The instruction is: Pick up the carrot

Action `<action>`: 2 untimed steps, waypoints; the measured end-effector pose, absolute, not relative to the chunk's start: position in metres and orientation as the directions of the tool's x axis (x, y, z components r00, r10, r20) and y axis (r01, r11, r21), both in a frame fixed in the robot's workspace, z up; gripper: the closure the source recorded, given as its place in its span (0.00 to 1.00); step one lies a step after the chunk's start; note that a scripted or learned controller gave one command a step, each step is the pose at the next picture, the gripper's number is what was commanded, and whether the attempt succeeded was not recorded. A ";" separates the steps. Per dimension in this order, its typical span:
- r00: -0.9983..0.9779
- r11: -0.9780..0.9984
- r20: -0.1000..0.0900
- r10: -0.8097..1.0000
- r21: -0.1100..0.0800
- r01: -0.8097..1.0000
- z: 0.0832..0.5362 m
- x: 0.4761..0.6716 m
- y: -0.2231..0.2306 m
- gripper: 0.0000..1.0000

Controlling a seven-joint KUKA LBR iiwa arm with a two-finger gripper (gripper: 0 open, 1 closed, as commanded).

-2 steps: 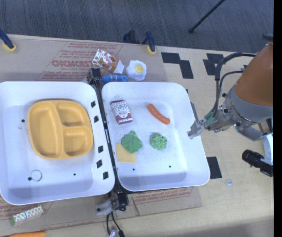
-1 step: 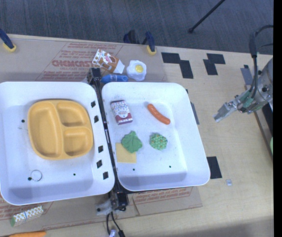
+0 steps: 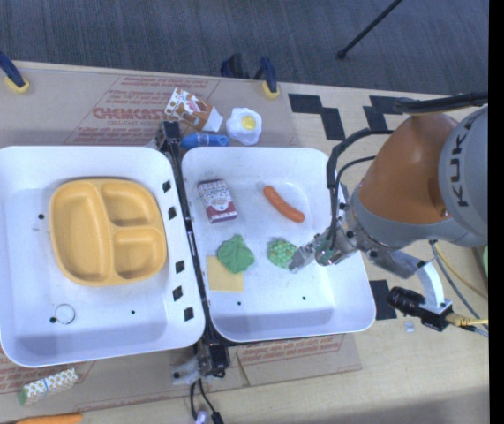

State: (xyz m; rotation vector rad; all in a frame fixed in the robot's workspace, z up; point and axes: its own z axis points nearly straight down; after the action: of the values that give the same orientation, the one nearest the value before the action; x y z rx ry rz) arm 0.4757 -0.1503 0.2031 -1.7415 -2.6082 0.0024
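Note:
The carrot [image 3: 283, 203] is a small orange stick lying at a slant in the upper middle of the right bin [image 3: 349, 303]. My gripper [image 3: 309, 256] hangs low over the same bin, below and to the right of the carrot and apart from it, close beside the green broccoli piece [image 3: 281, 253]. Nothing shows between its fingers.
In the right bin lie a red carton [image 3: 217, 200], a green leaf [image 3: 235, 253] and a yellow cheese slice [image 3: 225, 276]. The left bin [image 3: 13, 325] holds a yellow divided tray [image 3: 108, 230]. A fried egg toy [image 3: 245, 124] and small packets sit on the cardboard behind the bins.

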 end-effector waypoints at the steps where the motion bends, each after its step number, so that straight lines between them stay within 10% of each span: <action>1: -0.383 0.383 0.003 0.924 -0.003 0.924 0.204 0.476 -0.151 0.00; 2: -0.290 0.290 0.002 0.957 -0.004 0.957 0.139 0.534 -0.111 0.00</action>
State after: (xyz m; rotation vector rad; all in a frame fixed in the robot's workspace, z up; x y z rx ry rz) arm 0.5342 -0.1111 0.1391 -1.8700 -2.5197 0.0025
